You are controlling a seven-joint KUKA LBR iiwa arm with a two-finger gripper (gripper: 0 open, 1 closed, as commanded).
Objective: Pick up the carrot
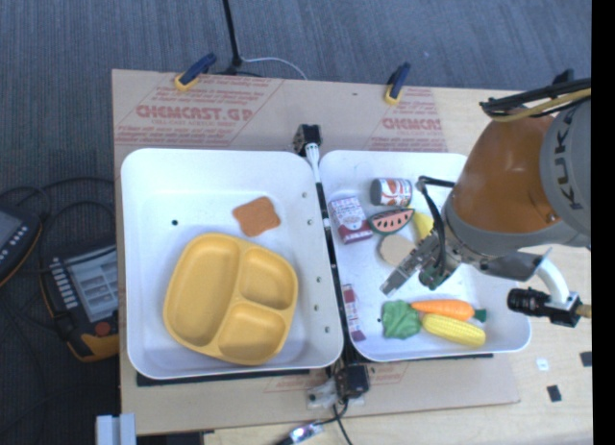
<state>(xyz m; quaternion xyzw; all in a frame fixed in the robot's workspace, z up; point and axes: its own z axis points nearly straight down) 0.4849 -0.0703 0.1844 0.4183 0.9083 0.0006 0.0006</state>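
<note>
The carrot (444, 308), orange with a green top at its right end, lies near the front of the right bin (511, 337). A yellow corn cob (455, 330) touches it in front, and a green leafy vegetable (400, 320) sits at its left end. My gripper (415, 280) hangs just above and slightly left of the carrot, open, with nothing between its fingers. The arm's orange band covers the bin's right part.
Further back in the right bin are a can (390, 190), a watermelon slice (392, 220), a maroon packet (348, 218), a yellow piece (423, 225) and a beige piece (391, 249). The left bin (135, 241) holds a yellow divided plate (231, 295) and a brown slice (256, 214).
</note>
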